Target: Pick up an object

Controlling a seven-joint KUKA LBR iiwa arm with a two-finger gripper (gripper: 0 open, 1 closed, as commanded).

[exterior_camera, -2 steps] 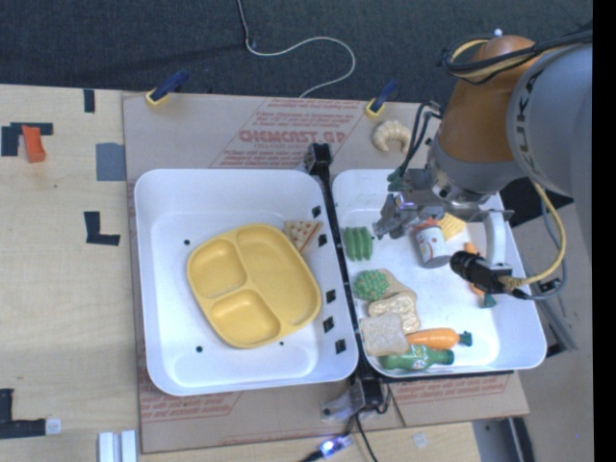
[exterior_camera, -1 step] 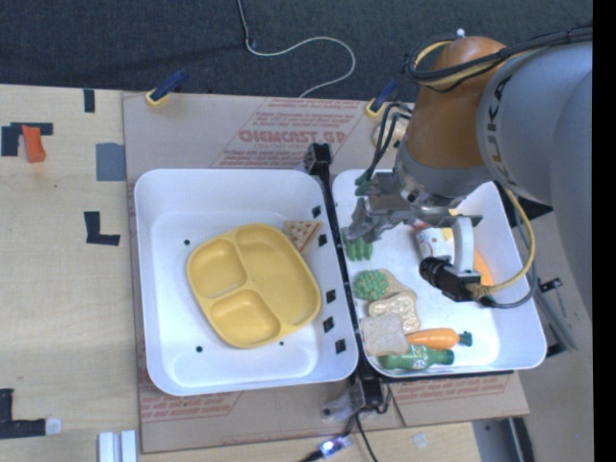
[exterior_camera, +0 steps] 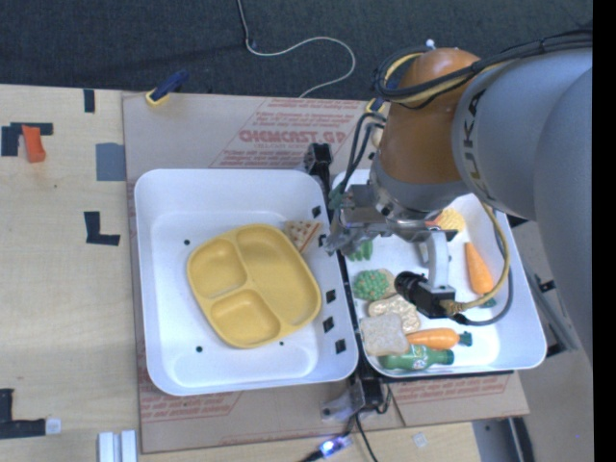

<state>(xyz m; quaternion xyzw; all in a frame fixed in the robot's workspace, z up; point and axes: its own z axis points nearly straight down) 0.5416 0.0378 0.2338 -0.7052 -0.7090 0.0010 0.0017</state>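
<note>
Arm [exterior_camera: 500, 114] reaches from right over right bin [exterior_camera: 525, 354]. Gripper [exterior_camera: 358, 227] low at bin's left wall, above green toy [exterior_camera: 360, 251]; grip state cannot be told. Right bin holds toy foods: bread slice [exterior_camera: 383, 335], two carrots [exterior_camera: 433, 337] [exterior_camera: 478, 268], green leafy piece [exterior_camera: 372, 283]. Left bin [exterior_camera: 164, 258] holds yellow divided tray [exterior_camera: 252, 284], cracker [exterior_camera: 302, 231] beside it.

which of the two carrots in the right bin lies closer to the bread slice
The carrot lying crosswise near the bin's front edge, just right of the bread slice. The other carrot lies lengthwise by the right wall, farther back.
</note>
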